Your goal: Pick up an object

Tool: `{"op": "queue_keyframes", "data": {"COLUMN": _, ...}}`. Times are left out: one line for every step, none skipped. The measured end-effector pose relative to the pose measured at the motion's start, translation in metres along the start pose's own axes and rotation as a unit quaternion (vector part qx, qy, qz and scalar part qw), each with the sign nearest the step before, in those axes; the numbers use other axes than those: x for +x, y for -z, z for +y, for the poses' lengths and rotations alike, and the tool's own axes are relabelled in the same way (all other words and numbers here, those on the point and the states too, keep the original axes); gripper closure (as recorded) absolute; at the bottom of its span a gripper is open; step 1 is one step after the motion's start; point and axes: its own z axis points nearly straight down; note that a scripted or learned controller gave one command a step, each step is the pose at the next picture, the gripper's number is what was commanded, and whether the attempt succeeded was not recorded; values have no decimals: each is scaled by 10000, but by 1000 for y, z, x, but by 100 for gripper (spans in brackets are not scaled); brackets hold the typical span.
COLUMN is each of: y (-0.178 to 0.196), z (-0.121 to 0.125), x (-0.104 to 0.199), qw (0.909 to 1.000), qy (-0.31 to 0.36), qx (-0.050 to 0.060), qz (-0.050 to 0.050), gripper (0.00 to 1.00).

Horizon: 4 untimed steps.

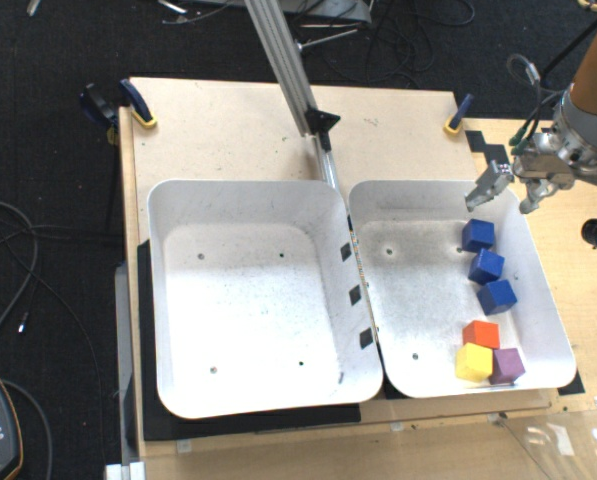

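Looking down at a slant on a pale wooden table (238, 128) that carries two shallow white bins side by side. The left bin (248, 298) has a bare, speckled floor. The right bin (418, 298) holds six small blocks, all gathered along its right-hand wall. Three blue blocks run in a short line from the upper right downward — the top blue block (478, 234), the middle blue block (488, 264) just below it, and the lowest blue block (497, 295) below that, each close to its neighbour. Further down, near the bin's lower right corner, an orange block (481, 333) sits touching a yellow block (473, 362), with a purple block (507, 365) pressed against the yellow one's right side. The grey arm reaches in from the right, and its claw (510, 196) hangs above the upper right corner of the right bin, just above and to the right of the top blue block. Its two fingers are spread apart with nothing between them — released, not grasping any block. A slanted metal pole (283, 53) rises from the table's far edge between the bins. Yellow-tipped clamps (138, 108) grip the table's far corners.
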Motion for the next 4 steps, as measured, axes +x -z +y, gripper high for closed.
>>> {"op": "queue_keyframes", "data": {"y": -148, "z": -50, "x": -40, "qw": 10000, "qy": -29, "qx": 42, "qz": 7, "gripper": 0}}
{"op": "queue_keyframes", "data": {"y": -152, "z": -59, "x": -40, "qw": 10000, "qy": -14, "qx": 3, "qz": 0, "gripper": 0}}
{"op": "queue_keyframes", "data": {"y": -168, "z": -81, "x": -47, "qw": 9999, "qy": 18, "qx": -127, "qz": -59, "gripper": 0}}
{"op": "queue_keyframes", "data": {"y": -159, "z": -66, "x": -39, "qw": 10000, "qy": 3, "qx": -39, "qz": -23, "gripper": 0}}
